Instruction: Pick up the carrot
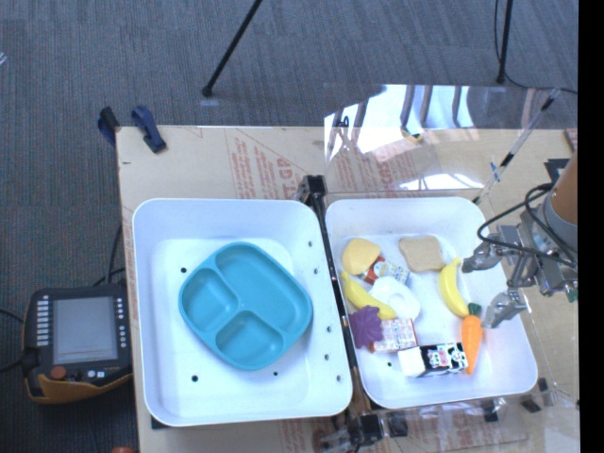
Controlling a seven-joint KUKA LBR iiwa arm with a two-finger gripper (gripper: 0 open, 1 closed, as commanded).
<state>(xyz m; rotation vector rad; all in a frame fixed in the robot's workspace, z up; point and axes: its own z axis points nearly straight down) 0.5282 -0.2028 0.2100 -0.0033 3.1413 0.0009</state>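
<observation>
Bins: two white ones side by side on the desk, left bin (151, 253) and right bin (510, 366).
Carrot: one carrot (471, 342), lying near the right edge of the right bin, beside a small black-and-white carton (435, 358).
Bananas: two, banana (453, 288) and a second, partly covered.
Plate: one blue divided plate (245, 304) in the left bin.
End effector: end effector (497, 286) just above the carrot, fingers spread apart, holding nothing.
Hard to see: the small items in the right bin's middle overlap.
</observation>
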